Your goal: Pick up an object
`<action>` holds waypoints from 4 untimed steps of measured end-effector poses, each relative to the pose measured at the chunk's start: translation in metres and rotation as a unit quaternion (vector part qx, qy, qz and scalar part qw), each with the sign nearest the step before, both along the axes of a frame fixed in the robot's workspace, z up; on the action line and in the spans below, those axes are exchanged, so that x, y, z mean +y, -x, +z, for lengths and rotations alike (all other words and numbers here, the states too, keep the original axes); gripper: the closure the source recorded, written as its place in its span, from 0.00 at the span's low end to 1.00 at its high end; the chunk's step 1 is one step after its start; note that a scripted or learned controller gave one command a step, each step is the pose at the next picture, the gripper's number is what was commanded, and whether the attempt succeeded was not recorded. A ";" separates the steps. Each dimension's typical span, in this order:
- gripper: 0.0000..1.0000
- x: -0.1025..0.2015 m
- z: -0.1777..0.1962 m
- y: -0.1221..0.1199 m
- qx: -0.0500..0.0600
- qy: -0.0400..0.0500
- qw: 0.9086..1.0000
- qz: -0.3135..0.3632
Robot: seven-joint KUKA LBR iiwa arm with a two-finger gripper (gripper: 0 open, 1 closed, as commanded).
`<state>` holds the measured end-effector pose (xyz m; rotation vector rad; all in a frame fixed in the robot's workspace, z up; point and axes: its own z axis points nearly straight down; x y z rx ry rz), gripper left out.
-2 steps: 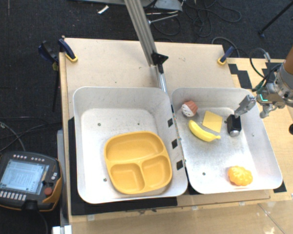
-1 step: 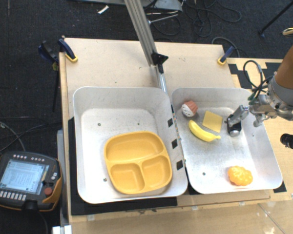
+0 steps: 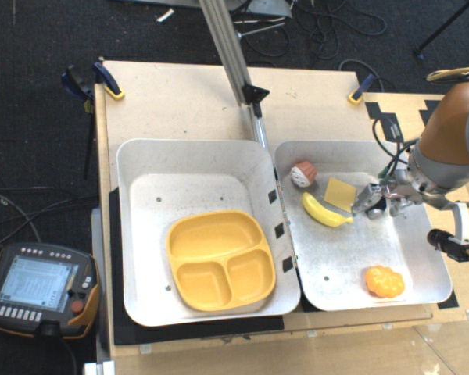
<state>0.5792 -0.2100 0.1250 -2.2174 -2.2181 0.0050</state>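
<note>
The yellow three-compartment plastic tray [image 3: 221, 260] lay nearest the camera, in the left white bin [image 3: 141, 178], well apart from the yellow plastic banana [image 3: 325, 212] in the right white bin [image 3: 422, 264], which looked to be the thing the arm was after. Taking that banana as the landmark: it lay tilted on the bin floor, its upper end toward the bin's inner wall, its lower end pointing at the gripper [image 3: 370, 203]. A flat pale-yellow square block [image 3: 340, 193] sat just behind the banana, touching or overlapping its back edge. A small red-and-white round toy [image 3: 302, 175] rested a little beyond the banana's upper end, and a lumpy orange soft toy [image 3: 384, 281] lay well apart from it, toward the bin's near rim.

The gripper hung just beside the banana's lower tip and the block's corner. How wide it stood could not be told at that size, and nothing was seen between its tips.

By my judgement the approach step was in hand, with no grasp made. The next move would call for centring over the banana's body, descending to the floor and closing across its narrow width, clear of the block.
</note>
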 end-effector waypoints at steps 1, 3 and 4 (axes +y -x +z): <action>0.00 0.001 -0.031 0.000 -0.003 0.001 1.000 0.000; 1.00 0.000 0.045 -0.002 -0.006 0.002 1.000 0.001; 1.00 0.000 0.090 0.003 -0.006 0.002 1.000 0.001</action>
